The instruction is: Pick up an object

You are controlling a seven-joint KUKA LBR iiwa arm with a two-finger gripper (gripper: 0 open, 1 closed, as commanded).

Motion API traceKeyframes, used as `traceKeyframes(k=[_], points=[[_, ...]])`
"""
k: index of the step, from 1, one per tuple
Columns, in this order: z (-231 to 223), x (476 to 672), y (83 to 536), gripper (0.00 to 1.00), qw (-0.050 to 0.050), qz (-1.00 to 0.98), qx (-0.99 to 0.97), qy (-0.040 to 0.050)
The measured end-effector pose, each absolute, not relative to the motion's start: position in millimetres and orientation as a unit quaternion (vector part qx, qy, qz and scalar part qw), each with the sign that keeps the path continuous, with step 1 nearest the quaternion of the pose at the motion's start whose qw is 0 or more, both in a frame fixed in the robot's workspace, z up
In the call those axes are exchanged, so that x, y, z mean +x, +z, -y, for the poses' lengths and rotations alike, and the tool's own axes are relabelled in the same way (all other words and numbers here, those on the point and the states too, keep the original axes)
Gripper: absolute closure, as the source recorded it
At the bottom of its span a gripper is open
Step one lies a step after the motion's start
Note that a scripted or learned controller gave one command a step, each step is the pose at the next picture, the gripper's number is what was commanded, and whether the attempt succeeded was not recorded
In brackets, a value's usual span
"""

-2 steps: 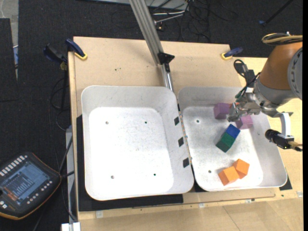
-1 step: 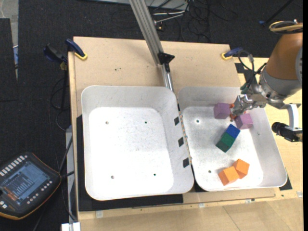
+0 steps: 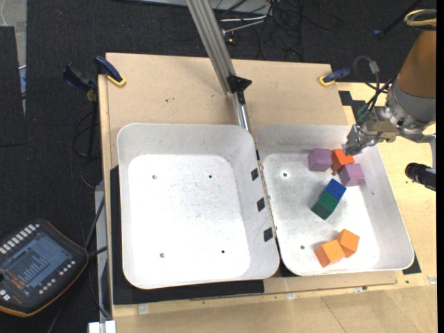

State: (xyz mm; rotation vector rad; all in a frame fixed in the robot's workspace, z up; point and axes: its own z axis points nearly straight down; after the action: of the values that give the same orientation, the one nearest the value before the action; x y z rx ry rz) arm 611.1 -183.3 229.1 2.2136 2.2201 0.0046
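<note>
The hand [image 3: 352,146] is low over the far part of the right bin [image 3: 388,207], its tip just above a small orange block [image 3: 341,159] that sits wedged between two purple blocks: one [image 3: 319,159] to the side of the hand toward the bin divider, the other [image 3: 353,175] just nearer the camera. Whether the fingers are spread or closed cannot be told from this angle, since the wrist hides them, and nothing is plainly seen between them. The orange block looks to rest on the bin floor, so the pick appears not yet done; the arm seems to be at the approach or the closing stage.

Further from the hand, toward the near edge of the bin, lie a blue block [image 3: 336,188] touching a green block [image 3: 324,205], and beyond them two orange blocks [image 3: 338,247] side by side. The left bin [image 3: 139,144] sits well apart from the hand, across the divider. Left to do, by my judgement: secure a grip on one block and lift it clear of its close neighbours.
</note>
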Motion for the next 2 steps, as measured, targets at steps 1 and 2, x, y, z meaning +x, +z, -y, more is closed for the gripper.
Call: traceKeyframes(k=[1,2], points=[[127.5,598.2,240.1,1.0,-0.001,-0.71,0.704,0.0008],[73.2,585.9,249.6,1.0,0.0,-0.71,0.704,0.001]])
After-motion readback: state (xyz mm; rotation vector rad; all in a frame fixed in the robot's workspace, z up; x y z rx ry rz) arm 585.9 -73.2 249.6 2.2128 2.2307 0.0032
